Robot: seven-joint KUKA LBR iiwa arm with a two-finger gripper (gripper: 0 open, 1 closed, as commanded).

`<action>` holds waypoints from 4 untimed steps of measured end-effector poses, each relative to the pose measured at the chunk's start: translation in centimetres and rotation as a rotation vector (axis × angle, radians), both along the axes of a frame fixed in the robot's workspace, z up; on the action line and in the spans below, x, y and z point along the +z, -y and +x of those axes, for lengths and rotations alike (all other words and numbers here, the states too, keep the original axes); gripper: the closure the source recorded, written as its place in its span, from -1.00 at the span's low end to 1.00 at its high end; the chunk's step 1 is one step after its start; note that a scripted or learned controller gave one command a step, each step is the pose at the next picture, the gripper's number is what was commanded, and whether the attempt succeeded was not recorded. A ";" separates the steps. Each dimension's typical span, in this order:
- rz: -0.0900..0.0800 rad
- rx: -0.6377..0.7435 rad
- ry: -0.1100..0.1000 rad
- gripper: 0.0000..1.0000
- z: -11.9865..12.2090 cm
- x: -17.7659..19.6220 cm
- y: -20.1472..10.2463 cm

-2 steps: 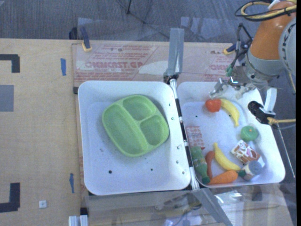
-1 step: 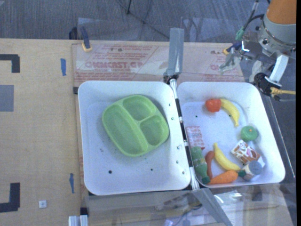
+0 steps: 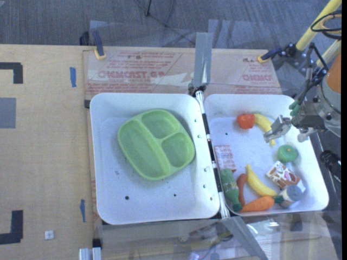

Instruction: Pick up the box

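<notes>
In the left bin you see a glossy green three-compartment plate, rounded and tilted. The right bin holds smaller toys: a curved yellow banana, an orange carrot, the small printed box lying near its right wall, a red tomato, a round green fruit. The gripper hovers above that bin, fingers spread, pinching nothing.
</notes>
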State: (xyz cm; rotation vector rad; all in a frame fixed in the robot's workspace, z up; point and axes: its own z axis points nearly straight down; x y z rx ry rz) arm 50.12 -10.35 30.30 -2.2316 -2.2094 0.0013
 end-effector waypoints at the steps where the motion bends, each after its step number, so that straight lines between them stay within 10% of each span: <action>1: 0.000 -0.066 0.001 -1.00 -2.2 -14.9 2.5; 2: -0.002 -0.133 0.002 -1.00 -2.1 3.8 6.4; 3: -0.003 -0.129 0.004 1.00 -1.9 4.8 6.3; 4: -0.004 -0.128 0.004 -1.00 -1.9 4.8 6.3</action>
